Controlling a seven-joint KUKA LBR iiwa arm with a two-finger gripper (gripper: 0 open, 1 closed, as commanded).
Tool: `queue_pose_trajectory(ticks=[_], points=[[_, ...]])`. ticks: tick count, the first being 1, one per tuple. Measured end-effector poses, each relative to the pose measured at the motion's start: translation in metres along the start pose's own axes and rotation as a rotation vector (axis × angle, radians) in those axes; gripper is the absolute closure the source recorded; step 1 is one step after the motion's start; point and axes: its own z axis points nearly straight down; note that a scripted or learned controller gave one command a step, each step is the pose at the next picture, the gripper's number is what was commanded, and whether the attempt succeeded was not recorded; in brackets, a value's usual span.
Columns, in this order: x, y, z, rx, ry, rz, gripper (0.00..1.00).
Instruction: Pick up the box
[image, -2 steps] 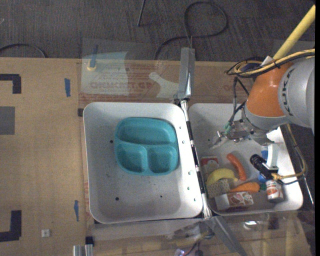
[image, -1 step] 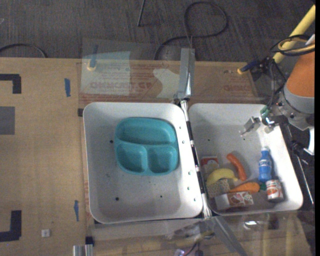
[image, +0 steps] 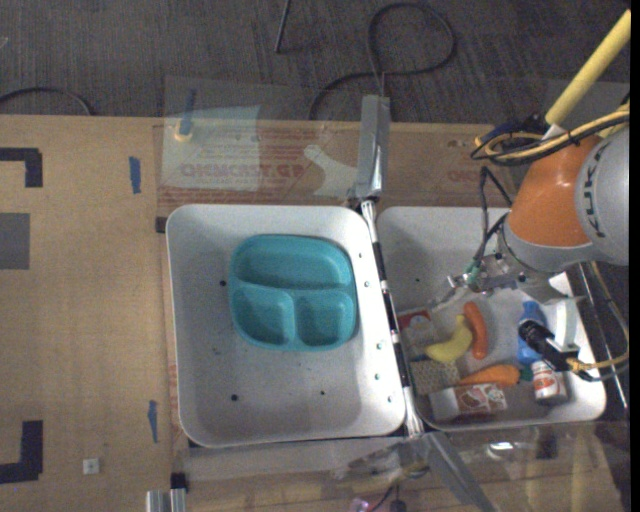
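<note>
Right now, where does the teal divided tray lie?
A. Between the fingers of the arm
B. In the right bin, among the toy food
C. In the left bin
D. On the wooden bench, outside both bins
C: the teal divided tray rests on the floor of the left bin, apart from the banana and other small things crowded in the right bin.

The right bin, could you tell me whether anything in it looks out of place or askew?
Nothing looks damaged or spilled. The items in the right bin are crowded into its near half: banana, sausage, carrot and the box, which lies flat against the front wall.
</note>
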Motion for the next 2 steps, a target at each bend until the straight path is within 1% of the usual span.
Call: queue_pose_trajectory(ticks=[1, 2], points=[[-0.083, -0.014, 0.005, -0.005, 0.009, 0.258, 0.00], [-0.086, -0.015, -0.005, -0.008, -0.001, 0.258, 1.00]])
